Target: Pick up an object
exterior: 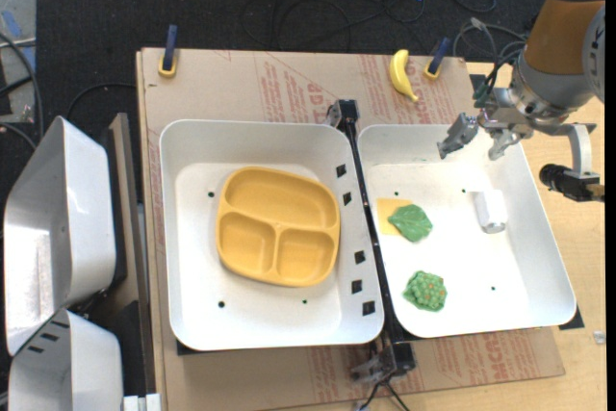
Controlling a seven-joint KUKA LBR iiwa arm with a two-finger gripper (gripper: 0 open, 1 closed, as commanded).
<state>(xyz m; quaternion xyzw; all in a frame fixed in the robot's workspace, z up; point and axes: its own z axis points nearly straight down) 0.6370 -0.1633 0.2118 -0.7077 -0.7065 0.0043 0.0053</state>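
My gripper (478, 141) hangs over the far edge of the right bin (539, 236), its two fingers spread apart with nothing between them. In that bin lie a green leafy piece (414, 222) on a yellow patch, a green knobbly lump (425, 290) nearer the front, and a small white cylinder (490, 210) just in front of the gripper. The left bin (188, 207) bears a yellow divided plate (277, 226). The gripper stands well above and behind all the items, touching none.
A yellow banana (403, 74) lies on the cardboard behind the bins, next to a blue clamp (437, 58). Another blue and yellow clamp (169, 51) sits at the far left corner. A black divider (361, 207) runs between the bins. White containers (53, 217) stand at the left.
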